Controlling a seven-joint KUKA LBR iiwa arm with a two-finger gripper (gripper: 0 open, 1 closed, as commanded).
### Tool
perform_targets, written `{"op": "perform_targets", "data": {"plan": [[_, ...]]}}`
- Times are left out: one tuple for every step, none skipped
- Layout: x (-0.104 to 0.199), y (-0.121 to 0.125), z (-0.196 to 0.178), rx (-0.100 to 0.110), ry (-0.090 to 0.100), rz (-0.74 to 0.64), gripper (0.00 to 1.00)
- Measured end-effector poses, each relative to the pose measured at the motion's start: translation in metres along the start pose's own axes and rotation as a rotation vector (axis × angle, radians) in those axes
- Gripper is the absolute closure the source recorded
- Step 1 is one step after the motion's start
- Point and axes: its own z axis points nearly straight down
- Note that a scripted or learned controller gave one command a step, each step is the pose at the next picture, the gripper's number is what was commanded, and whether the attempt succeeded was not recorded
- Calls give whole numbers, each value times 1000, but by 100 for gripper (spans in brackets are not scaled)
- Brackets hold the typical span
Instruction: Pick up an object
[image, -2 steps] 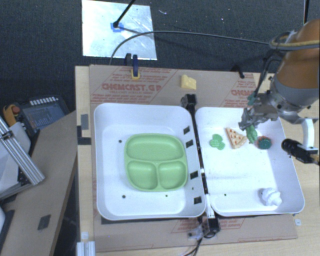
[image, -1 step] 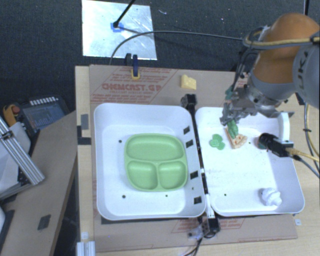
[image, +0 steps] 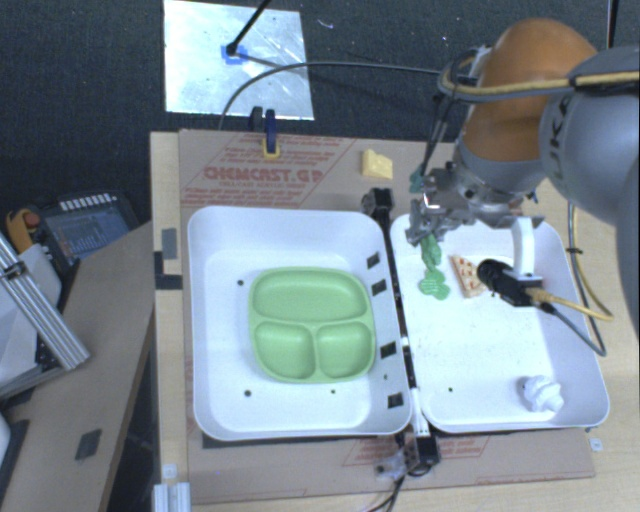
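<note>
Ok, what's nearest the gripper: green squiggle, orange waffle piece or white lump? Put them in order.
1. Green squiggle, just below the gripper.
2. Orange waffle piece, beside the squiggle.
3. White lump, right bin's front corner.

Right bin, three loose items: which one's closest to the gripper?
The slim green plastic piece, reaching up to the gripper. The tan waffle-patterned square lies beside it; the white crumpled lump sits in the bin's corner.

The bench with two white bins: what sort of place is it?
Probably a robotics lab test bench: the gripper hangs over the right bin, a green divided tray lies in the left bin, and cables trail around.
</note>
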Motion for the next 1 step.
{"op": "perform_targets", "data": {"plan": [[57, 11, 13, 1, 1, -1, 100]]}}
